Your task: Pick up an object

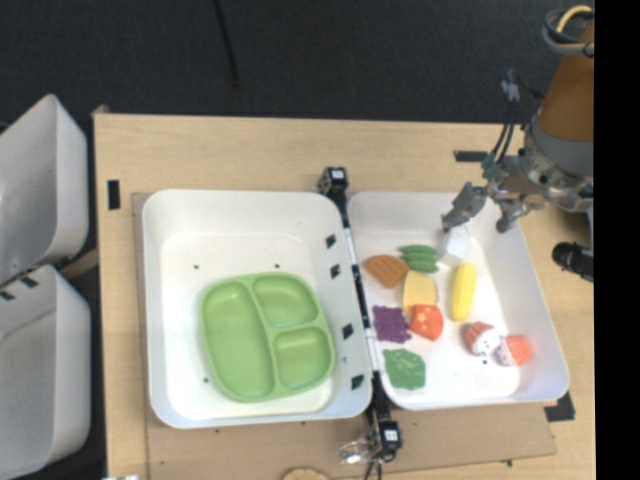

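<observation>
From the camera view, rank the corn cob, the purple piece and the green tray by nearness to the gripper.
1. corn cob, right bin, just below the gripper.
2. purple piece, right bin's left side, lower down.
3. green tray, in the left bin, farthest.

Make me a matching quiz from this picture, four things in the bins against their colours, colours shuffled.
Things:
1. divided plate in the left bin
2. corn cob
3. leaf-shaped piece nearest the front edge of the right bin
4. jagged piece beside the divider

Colours:
A. purple
B. light green
C. yellow
D. dark green

Pairs: 1-B, 2-C, 3-D, 4-A
</observation>
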You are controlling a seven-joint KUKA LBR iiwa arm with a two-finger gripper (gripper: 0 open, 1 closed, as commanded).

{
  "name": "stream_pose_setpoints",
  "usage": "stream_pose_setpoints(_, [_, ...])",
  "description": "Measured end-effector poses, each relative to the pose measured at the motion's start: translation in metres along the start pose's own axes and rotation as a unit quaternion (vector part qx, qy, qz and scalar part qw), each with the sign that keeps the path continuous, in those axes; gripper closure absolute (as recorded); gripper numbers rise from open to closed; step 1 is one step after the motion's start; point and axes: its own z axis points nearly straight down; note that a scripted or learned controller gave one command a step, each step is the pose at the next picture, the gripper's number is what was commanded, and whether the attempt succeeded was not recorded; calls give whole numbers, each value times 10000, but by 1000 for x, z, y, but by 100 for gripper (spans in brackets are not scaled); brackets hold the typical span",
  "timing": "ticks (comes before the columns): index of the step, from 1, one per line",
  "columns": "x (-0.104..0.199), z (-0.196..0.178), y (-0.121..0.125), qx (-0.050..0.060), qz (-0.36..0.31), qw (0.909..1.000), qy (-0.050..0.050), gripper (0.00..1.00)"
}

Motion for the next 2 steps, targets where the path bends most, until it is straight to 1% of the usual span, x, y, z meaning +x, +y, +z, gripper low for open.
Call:
stream_pose_setpoints(1, [0, -6, 2, -51, -15, 10000, -11, 0])
stream_pose_setpoints(2, [-2, 39, 5, -35, 0, 10000, -11, 0])
